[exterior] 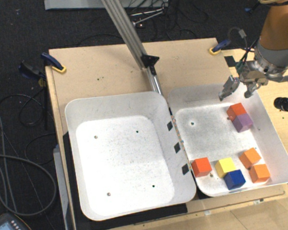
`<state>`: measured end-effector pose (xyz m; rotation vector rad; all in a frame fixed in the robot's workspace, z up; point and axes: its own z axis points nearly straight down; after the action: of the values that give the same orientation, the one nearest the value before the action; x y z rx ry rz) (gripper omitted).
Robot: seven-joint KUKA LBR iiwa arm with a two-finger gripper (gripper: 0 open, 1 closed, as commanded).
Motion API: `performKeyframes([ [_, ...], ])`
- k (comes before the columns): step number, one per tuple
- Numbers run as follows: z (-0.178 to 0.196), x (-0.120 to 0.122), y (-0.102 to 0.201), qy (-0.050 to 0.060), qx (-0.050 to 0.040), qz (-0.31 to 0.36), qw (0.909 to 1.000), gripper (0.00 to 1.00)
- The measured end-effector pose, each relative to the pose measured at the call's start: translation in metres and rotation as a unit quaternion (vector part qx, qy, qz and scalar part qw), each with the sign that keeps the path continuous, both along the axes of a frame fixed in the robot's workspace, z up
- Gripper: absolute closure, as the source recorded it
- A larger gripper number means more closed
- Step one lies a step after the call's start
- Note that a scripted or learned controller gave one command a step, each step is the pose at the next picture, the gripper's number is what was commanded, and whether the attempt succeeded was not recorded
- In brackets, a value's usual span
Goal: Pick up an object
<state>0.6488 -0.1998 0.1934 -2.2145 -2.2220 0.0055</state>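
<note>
My gripper (238, 89) hovers over the back right part of the right bin (215, 139), its two fingers spread apart with nothing between them. Just in front of it lie an orange block (235, 110) and a purple block (243, 121), touching each other. Along the bin's front sit an orange block (201, 167), a yellow block (225, 167), a blue block (234, 179) and two more orange blocks (250, 157) (259, 173).
The left bin (120, 151) lies beside the right one. A slanted metal pole (129, 35) runs from the top down to the bins' junction. Clamps (54, 63) (220, 47) hold the board's back corners. Cables lie on the floor at left.
</note>
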Motion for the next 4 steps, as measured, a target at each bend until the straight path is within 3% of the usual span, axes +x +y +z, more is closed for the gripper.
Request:
performKeyframes([
  [1,-0.046,-0.007,0.003,0.0,-0.0001,-0.001,1.0,0.0],
  [2,-0.072,-0.002,0.001,-0.012,-0.0038,-0.002,0.9999,0.0],
  [3,-0.063,-0.002,0.0,-0.013,-0.005,-0.001,0.9999,1.0],
  [4,-0.009,-0.008,-0.006,-0.006,-0.0018,-0.002,1.0,1.0],
])
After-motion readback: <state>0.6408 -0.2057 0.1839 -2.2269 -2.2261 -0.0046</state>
